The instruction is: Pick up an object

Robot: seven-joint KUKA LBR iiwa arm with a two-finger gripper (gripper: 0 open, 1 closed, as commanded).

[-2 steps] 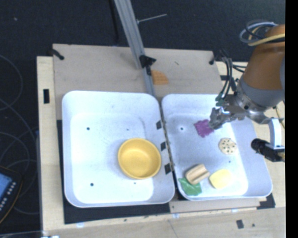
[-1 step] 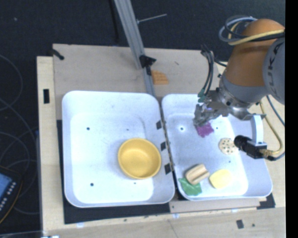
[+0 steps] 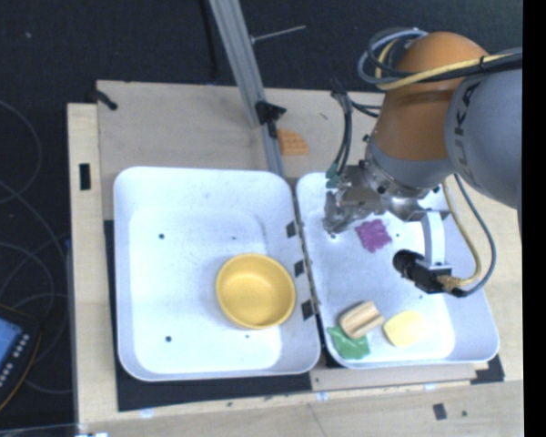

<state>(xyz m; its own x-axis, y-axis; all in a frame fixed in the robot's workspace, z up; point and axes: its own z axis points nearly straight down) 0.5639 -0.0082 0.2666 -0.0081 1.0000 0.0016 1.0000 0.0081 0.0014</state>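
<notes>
We see the arm bent down over the right bin (image 3: 473,340), gripper (image 3: 338,218) just beside the purple object (image 3: 374,235); its grip we cannot tell.

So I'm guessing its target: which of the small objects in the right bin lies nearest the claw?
The purple piece, just right of the claw. The tan block, yellow piece and green scrap lie along the bin's near edge.

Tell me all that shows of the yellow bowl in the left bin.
The bowl is round, plain yellow, smooth and matte like plastic, with a slightly darker hollow. It stands upright, open side up, with nothing seen inside. It rests on the floor of the left bin, toward that bin's right wall, apart from the other objects and from the pincer.
</notes>
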